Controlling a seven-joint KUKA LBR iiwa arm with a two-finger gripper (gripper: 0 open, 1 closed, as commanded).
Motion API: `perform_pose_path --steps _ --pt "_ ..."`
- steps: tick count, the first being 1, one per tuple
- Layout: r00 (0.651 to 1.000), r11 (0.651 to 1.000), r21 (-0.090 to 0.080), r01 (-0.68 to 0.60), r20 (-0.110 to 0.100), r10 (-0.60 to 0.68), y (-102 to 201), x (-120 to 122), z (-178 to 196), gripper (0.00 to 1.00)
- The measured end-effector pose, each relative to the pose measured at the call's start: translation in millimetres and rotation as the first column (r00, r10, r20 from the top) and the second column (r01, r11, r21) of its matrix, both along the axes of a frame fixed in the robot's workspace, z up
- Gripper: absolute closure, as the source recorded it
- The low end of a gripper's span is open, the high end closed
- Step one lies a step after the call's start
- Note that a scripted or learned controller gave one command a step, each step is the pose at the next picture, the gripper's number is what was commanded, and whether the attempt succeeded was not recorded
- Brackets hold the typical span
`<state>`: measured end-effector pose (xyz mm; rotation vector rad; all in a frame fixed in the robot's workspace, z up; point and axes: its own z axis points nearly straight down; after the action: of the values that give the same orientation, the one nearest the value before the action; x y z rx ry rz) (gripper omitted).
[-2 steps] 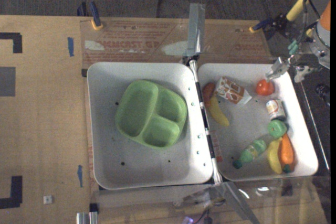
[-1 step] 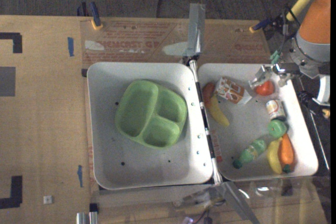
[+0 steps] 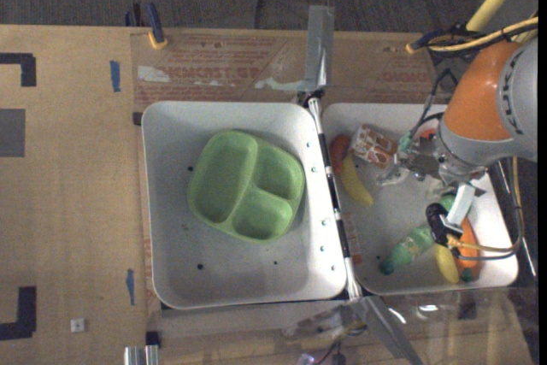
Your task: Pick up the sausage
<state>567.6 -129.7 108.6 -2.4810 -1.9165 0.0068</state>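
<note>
The sausage (image 3: 339,147) is a short reddish-brown piece at the upper left of the right bin (image 3: 385,279), close against its left wall. A yellow banana (image 3: 356,185) lies just below and right of it. My gripper (image 3: 400,169) hangs over the middle of the right bin, pointing left, to the right of the banana and below a small printed carton (image 3: 373,144). It is well apart from the sausage, and I see nothing held in it.
A green bottle (image 3: 408,247), a yellow piece (image 3: 447,264) and an orange carrot (image 3: 467,250) lie at the right bin's lower right, with a black cable looped over them. The left bin (image 3: 171,269) holds a green divided plate (image 3: 248,185).
</note>
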Motion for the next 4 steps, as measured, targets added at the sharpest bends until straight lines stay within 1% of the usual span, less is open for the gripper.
perform_pose_path --steps 1,2,3,4 --pt "1.0 1.0 0.001 0.004 0.0 -0.004 -0.8 -0.5 9.4 1.0" --pt "1.0 1.0 0.001 0.004 0.0 -0.004 -0.8 -0.5 9.2 0.0" --pt "0.984 0.984 -0.001 0.177 0.001 -0.177 -48.7 -75.5 78.6 0.0" --pt "0.843 0.843 -0.004 0.537 -0.002 -0.537 4.4 -90.3 14.3 0.0"
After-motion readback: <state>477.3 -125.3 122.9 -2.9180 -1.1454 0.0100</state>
